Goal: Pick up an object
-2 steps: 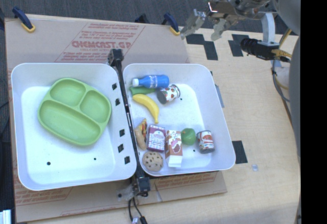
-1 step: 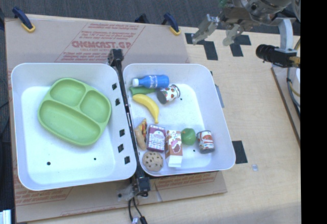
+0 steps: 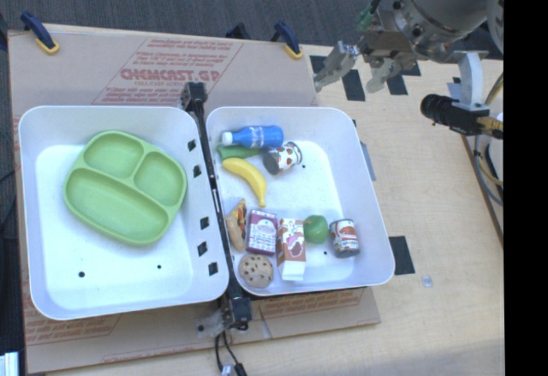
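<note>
Toys in the right bin, gripper up high with fingers apart and holding nothing.

Up at 1 o'clock, past the far edge of the right bin (image 3: 364, 194), hangs the gripper (image 3: 354, 73), fingers (image 3: 332, 68) spread apart, not touching any toy. Inside the right bin: blue bottle (image 3: 254, 137) at 12 o'clock, small dark can (image 3: 283, 158) just beside it toward 4 o'clock, yellow banana (image 3: 247, 178) near the middle-left. Down at 6 o'clock, packed close: purple box (image 3: 261, 232), red and white carton (image 3: 292, 248), round cookie (image 3: 256, 270), green ball (image 3: 316, 229), red can (image 3: 344, 238) at 5 o'clock. Over at 9 o'clock, in the left bin (image 3: 43, 271), sits a green plate (image 3: 126, 186) with three parts.
</note>
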Controlling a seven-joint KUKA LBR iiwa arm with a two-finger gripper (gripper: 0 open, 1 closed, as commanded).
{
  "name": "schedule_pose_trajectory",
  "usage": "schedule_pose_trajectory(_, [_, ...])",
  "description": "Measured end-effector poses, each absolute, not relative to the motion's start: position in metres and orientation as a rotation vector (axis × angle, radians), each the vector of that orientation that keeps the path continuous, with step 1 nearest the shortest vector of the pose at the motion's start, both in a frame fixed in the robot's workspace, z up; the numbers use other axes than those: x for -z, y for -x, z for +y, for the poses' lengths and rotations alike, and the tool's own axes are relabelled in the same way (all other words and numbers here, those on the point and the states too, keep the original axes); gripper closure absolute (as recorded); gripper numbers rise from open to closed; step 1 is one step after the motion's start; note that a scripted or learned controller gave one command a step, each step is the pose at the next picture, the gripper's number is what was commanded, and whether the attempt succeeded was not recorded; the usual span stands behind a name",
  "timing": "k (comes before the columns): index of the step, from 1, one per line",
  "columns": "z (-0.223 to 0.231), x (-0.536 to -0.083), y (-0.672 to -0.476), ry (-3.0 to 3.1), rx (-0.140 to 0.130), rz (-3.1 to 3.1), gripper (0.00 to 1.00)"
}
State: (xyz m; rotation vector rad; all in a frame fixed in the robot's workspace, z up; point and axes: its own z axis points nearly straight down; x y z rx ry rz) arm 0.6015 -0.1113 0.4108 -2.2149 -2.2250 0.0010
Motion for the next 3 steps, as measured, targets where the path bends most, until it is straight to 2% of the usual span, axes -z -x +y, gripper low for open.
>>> schedule_pose_trajectory(1, [-0.147, -0.544, -0.616, 2.218, 0.001, -2.226, 0.0])
schedule_pose_trajectory(2, [-0.156, -0.4, -0.571, 2.214, -0.005, -2.224, 0.0])
schedule_pose_trajectory(3, [-0.12, -0.385, -0.526, 2.215, -0.001, -2.226, 0.0])
